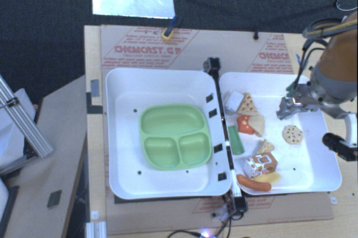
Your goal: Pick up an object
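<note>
— Camera view, going left to right: what sits where on the worktop (95, 136)?

— The left bin (120, 175) carries a green divided tray (173, 136) near its middle. The right bin (313, 172) carries the toy food, bunched along its left edge: a pizza slice (246, 105) towards the far corner, a red piece (245, 125) under it, a green strip (235, 141) against the dividing wall, a small milk carton (261, 164), and a hot dog (253, 182) by the near left corner. A cookie (292, 134) lies alone near the middle of that bin.

— And the hand?

— The hand (286, 108) hangs over the far half of the right bin, just beyond the cookie. Nothing is between its fingers; whether they stand apart or together I cannot tell, they are too small and dark.

— So which step is this?

— The approach, I'd judge; no pick has been made yet. The cookie is the nearest candidate and stands clear of the others. The next move calls for centring over it, descending to the bin floor and closing. Being flat, it could easily slip the fingers.
</note>
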`<state>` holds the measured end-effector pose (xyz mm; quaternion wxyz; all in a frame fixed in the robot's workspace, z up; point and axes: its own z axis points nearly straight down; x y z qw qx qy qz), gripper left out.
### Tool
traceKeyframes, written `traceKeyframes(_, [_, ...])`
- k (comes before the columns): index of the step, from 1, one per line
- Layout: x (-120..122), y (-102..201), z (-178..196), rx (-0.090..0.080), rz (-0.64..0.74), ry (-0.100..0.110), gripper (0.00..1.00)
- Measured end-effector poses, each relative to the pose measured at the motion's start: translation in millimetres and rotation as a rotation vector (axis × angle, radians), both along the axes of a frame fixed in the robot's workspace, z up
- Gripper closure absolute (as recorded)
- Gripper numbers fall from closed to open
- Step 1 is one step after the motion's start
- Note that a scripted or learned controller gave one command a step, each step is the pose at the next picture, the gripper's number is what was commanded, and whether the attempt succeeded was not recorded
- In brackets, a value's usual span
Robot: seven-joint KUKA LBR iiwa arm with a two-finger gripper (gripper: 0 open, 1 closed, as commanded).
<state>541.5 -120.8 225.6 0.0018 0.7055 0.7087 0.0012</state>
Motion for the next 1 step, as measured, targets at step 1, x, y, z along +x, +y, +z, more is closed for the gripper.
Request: traceKeyframes(1, [-7.8,52.3,1.7,0.003,0.005,0.003,1.00])
